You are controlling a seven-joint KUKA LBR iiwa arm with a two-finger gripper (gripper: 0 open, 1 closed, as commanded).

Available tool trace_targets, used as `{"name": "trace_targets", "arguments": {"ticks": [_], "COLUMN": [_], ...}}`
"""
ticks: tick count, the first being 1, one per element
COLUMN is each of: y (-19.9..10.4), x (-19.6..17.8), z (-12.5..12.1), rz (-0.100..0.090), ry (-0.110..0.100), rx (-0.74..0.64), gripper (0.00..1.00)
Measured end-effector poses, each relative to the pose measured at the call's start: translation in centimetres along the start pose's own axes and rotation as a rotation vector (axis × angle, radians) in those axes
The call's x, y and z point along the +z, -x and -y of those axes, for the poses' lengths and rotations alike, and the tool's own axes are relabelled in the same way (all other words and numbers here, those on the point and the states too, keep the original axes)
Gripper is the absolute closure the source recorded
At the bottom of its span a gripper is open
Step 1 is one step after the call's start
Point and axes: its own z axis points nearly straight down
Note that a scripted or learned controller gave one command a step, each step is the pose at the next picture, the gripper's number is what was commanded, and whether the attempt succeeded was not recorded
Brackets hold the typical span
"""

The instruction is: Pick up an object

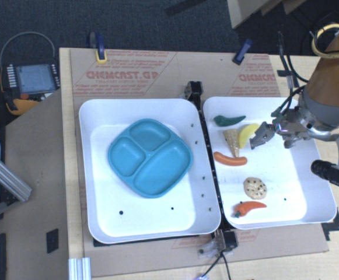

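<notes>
Cardboard covers the bench under two white bins. Nearest in the right bin [318, 174] lies a red chili [250, 208], then a round cookie [254, 186], then an orange hot dog [230, 160] — its long axis runs left to right, roughly level. It looks light, smooth and rounded, so I'd pinch it across the middle. Beyond sit a tan wedge [233, 141], a yellow piece [248, 133] and a green pepper [230, 120]. Farther right, the gripper [261, 135] hangs just beside the yellow piece — open or closed, I cannot tell.

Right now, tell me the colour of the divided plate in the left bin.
The plate is light blue all over, seen clearly in the camera view.
</notes>
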Motion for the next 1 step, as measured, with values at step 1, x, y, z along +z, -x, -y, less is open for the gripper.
{"name": "trace_targets", "arguments": {"ticks": [1], "y": [0.38], "x": [4.41], "z": [-0.18], "rz": [-0.001], "ry": [-0.006], "rx": [0.001], "gripper": [0.0]}}
